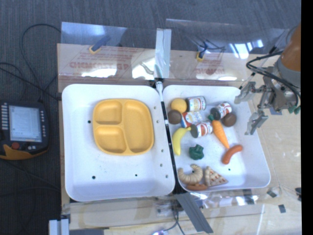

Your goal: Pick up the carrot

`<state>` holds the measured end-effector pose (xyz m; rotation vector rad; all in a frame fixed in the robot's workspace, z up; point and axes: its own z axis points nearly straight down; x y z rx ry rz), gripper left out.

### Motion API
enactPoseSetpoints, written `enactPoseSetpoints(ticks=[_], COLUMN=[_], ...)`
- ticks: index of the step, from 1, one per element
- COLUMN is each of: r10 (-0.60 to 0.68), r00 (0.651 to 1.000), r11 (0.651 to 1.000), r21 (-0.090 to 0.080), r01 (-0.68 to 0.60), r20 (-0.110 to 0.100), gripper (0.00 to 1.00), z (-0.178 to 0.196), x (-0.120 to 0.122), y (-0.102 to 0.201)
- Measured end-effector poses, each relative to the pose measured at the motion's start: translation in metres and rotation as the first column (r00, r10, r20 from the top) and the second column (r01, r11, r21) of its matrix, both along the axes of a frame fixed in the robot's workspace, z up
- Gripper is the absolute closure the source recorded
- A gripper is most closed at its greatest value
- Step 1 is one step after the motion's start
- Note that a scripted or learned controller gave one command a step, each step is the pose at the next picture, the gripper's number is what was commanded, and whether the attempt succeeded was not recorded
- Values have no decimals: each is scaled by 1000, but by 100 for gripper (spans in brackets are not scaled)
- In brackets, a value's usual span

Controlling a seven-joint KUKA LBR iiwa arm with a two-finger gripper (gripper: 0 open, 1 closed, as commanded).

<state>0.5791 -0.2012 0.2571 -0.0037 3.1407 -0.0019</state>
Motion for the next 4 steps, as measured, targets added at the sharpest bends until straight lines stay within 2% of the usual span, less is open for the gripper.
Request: enactPoseSetpoints(ticks=[1, 2, 3, 4], r10=[103, 17, 19, -126], r00=[995, 1000, 1000, 992], r11=[995, 1000, 1000, 992], r21=[-5, -3, -7, 3], r01=[-103, -17, -19, 126], r20=[9, 12, 19, 5], gripper=[0, 0, 100, 100], z=[-121, -167, -156, -75], x=[-7, -8, -5, 5], y=[21, 32, 33, 109])
